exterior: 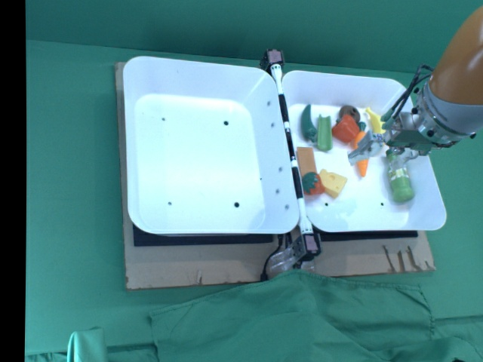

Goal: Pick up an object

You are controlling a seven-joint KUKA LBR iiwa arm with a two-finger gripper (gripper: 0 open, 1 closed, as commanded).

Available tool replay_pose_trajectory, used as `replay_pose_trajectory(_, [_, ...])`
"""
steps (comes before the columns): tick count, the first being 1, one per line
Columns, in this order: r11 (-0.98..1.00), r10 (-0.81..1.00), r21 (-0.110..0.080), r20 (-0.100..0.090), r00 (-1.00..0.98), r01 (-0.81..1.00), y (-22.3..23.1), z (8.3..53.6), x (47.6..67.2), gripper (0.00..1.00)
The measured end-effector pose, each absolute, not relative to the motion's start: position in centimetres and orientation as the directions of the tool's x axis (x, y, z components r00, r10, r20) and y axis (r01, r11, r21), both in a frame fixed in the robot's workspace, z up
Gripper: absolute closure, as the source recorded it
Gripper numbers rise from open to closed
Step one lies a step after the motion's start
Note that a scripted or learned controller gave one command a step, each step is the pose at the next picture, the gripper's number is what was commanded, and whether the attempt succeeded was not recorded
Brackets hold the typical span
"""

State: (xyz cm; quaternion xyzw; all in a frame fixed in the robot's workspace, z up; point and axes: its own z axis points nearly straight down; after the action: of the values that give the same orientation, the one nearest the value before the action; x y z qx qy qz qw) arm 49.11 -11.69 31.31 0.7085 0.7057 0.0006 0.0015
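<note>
The two-finger metal gripper [367,146] hangs over the right white bin [423,216], fingers spread apart and holding nothing. Just beneath lies a small orange carrot-shaped toy [362,164], its long axis running up-down in the view, its narrow tip toward the near rim.

The single camera looks down at a slant from above the two shallow white plastic bins [204,74], not very near; around them, the brown cardboard sheet [196,266] and green cloth [75,164] fit in frame.

Two white bins [204,81], one green bottle [400,181]
</note>
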Motion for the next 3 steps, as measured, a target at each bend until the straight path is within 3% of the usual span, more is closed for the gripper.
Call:
replay_pose_trajectory(1, [-0.006, 1.000, 0.000, -0.003, 0.006, 1.000, -14.9, 23.1, 54.6, 0.00])
replay_pose_trajectory(2, [-0.001, 1.000, 0.007, -0.004, 0.001, 1.000, -13.8, 19.2, 60.1, 0.00])
replay_pose_trajectory(3, [0.001, 1.000, 0.010, -0.002, -0.001, 1.000, -11.4, 21.4, 66.1, 0.00])
